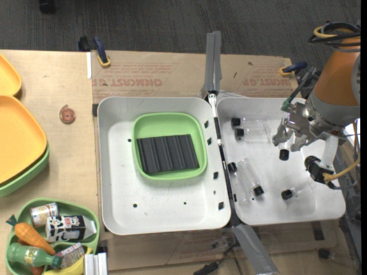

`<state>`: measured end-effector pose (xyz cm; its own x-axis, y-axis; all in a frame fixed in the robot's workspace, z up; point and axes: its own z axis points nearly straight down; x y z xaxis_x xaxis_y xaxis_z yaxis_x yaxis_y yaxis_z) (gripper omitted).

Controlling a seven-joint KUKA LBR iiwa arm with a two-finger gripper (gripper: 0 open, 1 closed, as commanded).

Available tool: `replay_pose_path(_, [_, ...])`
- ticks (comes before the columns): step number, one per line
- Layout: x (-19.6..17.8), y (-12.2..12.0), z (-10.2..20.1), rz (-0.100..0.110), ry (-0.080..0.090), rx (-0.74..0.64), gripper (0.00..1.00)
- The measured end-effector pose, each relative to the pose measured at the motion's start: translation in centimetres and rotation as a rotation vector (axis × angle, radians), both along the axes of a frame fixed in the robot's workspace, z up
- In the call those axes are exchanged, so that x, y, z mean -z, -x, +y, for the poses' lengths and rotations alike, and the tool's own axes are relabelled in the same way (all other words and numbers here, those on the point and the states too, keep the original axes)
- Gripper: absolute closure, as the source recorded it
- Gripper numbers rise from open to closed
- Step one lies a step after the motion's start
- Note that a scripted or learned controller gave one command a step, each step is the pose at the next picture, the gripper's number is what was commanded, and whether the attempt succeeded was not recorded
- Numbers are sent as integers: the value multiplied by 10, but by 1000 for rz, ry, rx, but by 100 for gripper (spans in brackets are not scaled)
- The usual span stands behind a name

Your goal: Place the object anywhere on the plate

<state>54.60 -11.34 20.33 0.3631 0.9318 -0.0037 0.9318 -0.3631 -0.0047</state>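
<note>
Green bowl point(86, 221) at the near left corner of the bench holds toy food: a carrot point(31, 236), a small can point(45, 213), a green bottle point(28, 258) and a black-and-white carton point(69, 228). Just right of it begins the left bin point(114, 211), white and shallow, and beside that, touching along the middle, the right bin point(298, 213).

Clear vials with black caps lie scattered on the right bin's floor. Nearest are one cap point(287, 194) towards the right and another point(258, 191) left of it. A third point(231, 167) lies by the bin's left wall. Farther back two more point(239, 133) sit close together near the far left corner. All are well apart from the plate point(167, 119).

The gripper point(288, 137) hangs over the right half of the right bin, on the grey arm with its orange band point(338, 82) reaching in from the right. A black cap point(283, 153) shows just at its near tip. Whether it touches the gripper I cannot tell, nor whether the gripper is open or closed.

The plate, pale green with rounded corners, sits in the far half of the left bin. A dark grey ribbed slab point(169, 153) lies flat on it.

Left of the bins, yellow dishes point(17, 136) are stacked at the bench edge, with a small pinkish disc point(67, 114) between them and the left bin. Brown cardboard point(149, 76) with red print lies under the bins' far side. Clamps hold it at the far left point(102, 56) and the far right point(292, 69). Dark carpet point(172, 10) lies beyond.
</note>
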Motion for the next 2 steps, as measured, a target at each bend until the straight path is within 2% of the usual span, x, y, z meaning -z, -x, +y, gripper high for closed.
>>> replay_pose_path(1, [28,45,2,-1,-2,-58,100])
replay_pose_path(2, [13,69,34,-1,-3,-268,100])
